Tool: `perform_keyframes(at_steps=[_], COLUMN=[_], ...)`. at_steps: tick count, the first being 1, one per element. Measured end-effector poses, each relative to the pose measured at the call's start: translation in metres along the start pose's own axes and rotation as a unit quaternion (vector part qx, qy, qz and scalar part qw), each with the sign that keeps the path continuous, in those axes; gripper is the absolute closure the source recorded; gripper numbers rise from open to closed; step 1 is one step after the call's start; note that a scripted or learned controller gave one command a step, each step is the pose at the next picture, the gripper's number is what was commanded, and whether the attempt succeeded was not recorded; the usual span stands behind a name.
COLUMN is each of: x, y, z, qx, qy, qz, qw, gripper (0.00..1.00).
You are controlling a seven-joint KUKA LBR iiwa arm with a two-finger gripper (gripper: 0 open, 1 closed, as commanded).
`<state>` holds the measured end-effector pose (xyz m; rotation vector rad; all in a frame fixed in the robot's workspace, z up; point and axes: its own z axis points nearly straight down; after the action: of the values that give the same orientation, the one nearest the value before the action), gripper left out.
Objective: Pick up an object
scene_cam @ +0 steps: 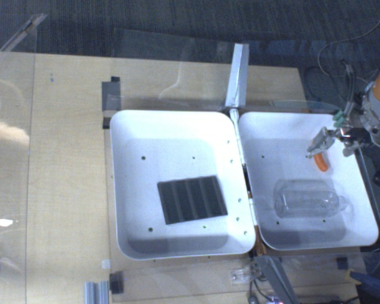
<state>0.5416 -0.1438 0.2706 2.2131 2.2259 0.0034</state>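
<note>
Two things lie in the right bin (367,233): a small orange piece (322,163) and a clear bottle (306,201). The end effector (321,142) hangs just above the orange piece. I cannot tell if it is open. The bottle lies sideways, nearer the front.

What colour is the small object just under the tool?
Orange, lying in the right bin; seen in the camera view.
</note>
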Motion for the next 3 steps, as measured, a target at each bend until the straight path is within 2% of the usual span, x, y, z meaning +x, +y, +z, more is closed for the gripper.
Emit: perform_keyframes(at_steps=[1, 2, 3], x=[-0.049, -0.056, -0.055], y=[0.049, 0.074, 0.076], z=[0.082, 0.177, 0.165], qx=[0.0, 0.0, -0.004], qy=[0.0, 0.0, -0.001], qz=[-0.036, -0.057, -0.059], qw=[0.9994, 0.9983, 0.9983], gripper=[0.0, 0.0, 1.0])
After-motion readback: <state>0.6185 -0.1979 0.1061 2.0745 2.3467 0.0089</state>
